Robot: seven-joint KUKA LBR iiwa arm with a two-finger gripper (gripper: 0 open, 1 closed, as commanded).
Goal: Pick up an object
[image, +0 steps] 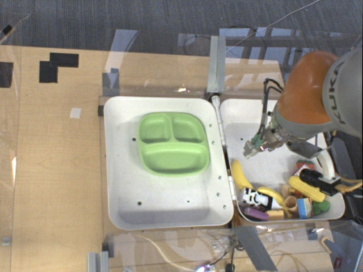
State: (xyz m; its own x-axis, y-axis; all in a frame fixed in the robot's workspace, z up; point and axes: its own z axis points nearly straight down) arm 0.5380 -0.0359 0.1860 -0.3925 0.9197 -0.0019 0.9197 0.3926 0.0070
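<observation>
Presently the gripper [253, 147] is hanging over bare floor of the right bin [238, 118], its fingers sitting narrowly spaced with nothing lodged between them. Objects are lying heaped along that bin's near edge, apart from the gripper: a banana [240, 175], a black-and-white toy [253, 198], a corn cob [306, 187] and a purple piece [256, 213]. A green divided plate [172, 142] is resting in the left bin [122, 169].
</observation>
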